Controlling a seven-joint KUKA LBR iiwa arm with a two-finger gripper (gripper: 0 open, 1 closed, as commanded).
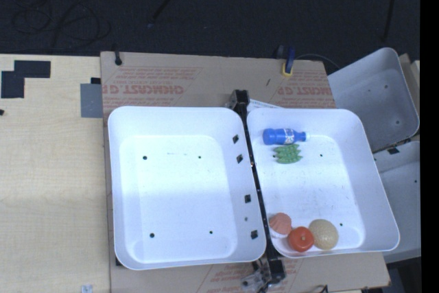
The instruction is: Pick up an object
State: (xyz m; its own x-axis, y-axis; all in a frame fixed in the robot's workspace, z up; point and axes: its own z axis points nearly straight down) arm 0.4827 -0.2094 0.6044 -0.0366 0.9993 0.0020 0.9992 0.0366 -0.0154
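The right bin [357, 168] holds several small objects. A blue bottle [282, 136] with a white cap lies on its side near the bin's far left corner. Just below it sits a small green leafy item [288, 154]. At the near edge, a pale pink piece [280, 223], a red tomato-like ball [300, 239] and a tan round item [324, 233] cluster together, touching one another.
The left bin [178, 189] sits beside the right one, joined by a black divider strip [248, 175]. Both rest on a cardboard sheet [206, 82]. A spare white bin [377, 96] leans at the far right. A wooden bench top [48, 182] stretches left.
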